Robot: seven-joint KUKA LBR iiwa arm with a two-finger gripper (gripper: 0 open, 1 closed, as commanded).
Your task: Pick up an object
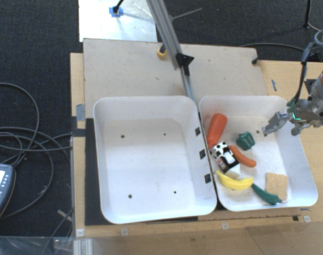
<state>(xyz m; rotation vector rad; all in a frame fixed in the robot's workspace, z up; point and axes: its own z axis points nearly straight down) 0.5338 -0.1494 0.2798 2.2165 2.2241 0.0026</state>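
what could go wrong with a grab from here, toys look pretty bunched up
1. The carrot, cow toy, sausage and banana lie touching or nearly so; a descent there may catch two or push them apart.
2. The carrot and banana sit by the bin wall, which could block a finger.
3. The end effector sits over the bin's right side, away from the cluster.

Toys (233,163) in right bin (297,142)
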